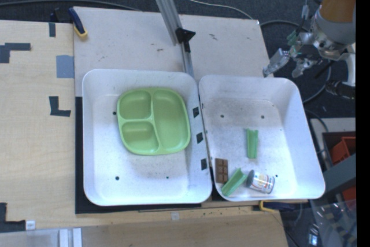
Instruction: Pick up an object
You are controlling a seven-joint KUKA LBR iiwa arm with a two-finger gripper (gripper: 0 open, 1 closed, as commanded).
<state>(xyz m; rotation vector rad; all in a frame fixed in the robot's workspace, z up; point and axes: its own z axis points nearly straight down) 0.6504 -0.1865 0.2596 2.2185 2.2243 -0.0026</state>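
Observation:
The right bin (300,118) holds a green stick (252,143) near its middle. Along its front edge lie a brown chocolate-like block (221,170), a green wedge (233,181) and a small jar (261,181) on its side. My gripper (285,68) hangs over the bench just beyond the right bin's far right corner, well away from all of these. Its fingers are spread open with nothing between them.
A green divided plate (154,121) lies in the left bin (92,142). A slanted metal bar (167,3) runs down to the gap between the bins. Cables trail across the dark floor behind the bench and beside the arm.

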